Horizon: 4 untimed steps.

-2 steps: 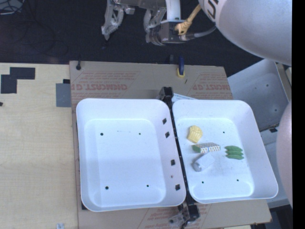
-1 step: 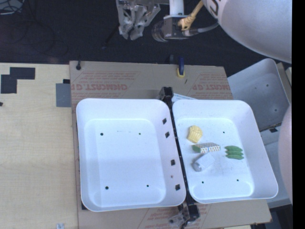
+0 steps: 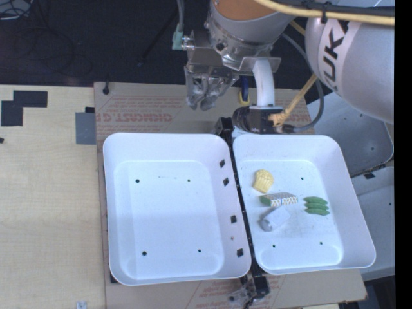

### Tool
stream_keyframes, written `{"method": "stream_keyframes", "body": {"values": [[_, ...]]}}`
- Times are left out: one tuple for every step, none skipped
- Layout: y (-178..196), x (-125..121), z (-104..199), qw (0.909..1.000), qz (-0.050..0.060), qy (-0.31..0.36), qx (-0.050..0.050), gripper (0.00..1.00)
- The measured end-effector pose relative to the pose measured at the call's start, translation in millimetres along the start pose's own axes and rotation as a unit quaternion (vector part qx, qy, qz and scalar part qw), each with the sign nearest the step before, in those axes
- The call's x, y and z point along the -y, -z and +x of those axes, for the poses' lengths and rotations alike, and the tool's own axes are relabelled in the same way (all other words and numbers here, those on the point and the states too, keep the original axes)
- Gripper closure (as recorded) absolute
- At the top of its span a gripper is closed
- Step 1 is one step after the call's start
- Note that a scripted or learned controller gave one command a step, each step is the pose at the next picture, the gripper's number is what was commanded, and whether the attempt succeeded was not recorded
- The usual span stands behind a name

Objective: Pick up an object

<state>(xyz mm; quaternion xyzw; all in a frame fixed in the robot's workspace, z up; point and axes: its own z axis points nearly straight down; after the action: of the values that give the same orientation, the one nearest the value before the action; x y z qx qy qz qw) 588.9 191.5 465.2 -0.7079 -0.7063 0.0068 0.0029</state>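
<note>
**Arm raised above far edge of bins; objects lying in right bin**

Arm [image 3: 335, 37]: grey body with orange band, enters from the right and occupies the upper right of the camera view. Wrist sits above the far edge of the bench, over the gap between the two bins.

Left bin [image 3: 119, 237]: shallow, white, lying on a brown board [image 3: 141, 111] with reversed red lettering.

Right bin [image 3: 347, 237]: same type, touching the left bin along the centre seam. Holds four small objects, grouped near its middle:
- yellow ridged piece [image 3: 262, 180], nearest the far wall;
- grey block [image 3: 274, 219], nearest the camera;
- green and white strip [image 3: 279, 200], between those two;
- green pod-like piece [image 3: 316, 205], to the right of the strip, slightly apart.

Gripper [image 3: 205, 95]: hangs beyond the far rim of the left bin, over the board. Nothing seen between its tips; open or closed state cannot be judged at this angle.
</note>
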Motion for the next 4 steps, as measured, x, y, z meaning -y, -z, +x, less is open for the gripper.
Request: {"method": "stream_keyframes", "body": {"values": [[7.3, 103.5, -43.7, 1.0000, -0.005, -0.001, -0.002, 1.00], [74.8, 101.6, 2.9, 1.0000, -0.008, 0.004, -0.004, 1.00], [70.3, 115.0, 52.4, 1.0000, -0.005, 0.004, -0.002, 1.00], [70.4, 114.8, 50.9, 1.0000, -0.005, 0.003, -0.002, 0.00]]}}
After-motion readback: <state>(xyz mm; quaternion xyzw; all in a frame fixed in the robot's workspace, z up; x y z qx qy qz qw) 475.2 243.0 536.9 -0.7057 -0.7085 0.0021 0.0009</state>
